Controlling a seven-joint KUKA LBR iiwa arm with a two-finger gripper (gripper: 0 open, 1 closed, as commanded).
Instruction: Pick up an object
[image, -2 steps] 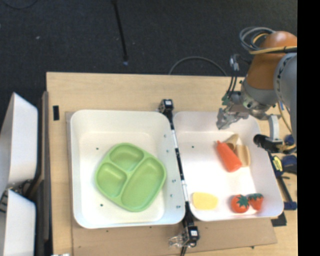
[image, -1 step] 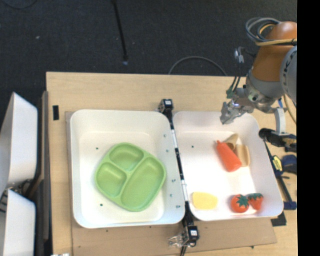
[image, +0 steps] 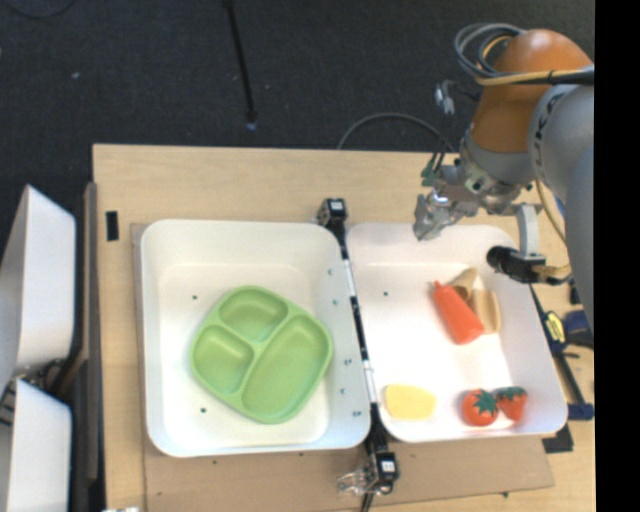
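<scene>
1. Two white bins sit side by side on the tabletop (image: 120, 170): the left bin (image: 160, 300) carries a green divided plate (image: 262, 353), the right bin (image: 400, 265) holds the pickable things.
2. Loose in the right bin lie an orange carrot (image: 457, 311) touching a tan wedge (image: 484, 300), a yellow piece (image: 409, 402) and two red strawberries (image: 494, 405) near the front wall.
3. The gripper (image: 432, 218) hangs over the right bin's far edge, well apart from them all, so nothing is grasped; whether its jaws are spread or closed I cannot tell.
4. Judged from this, a descent toward the carrot comes next.
</scene>
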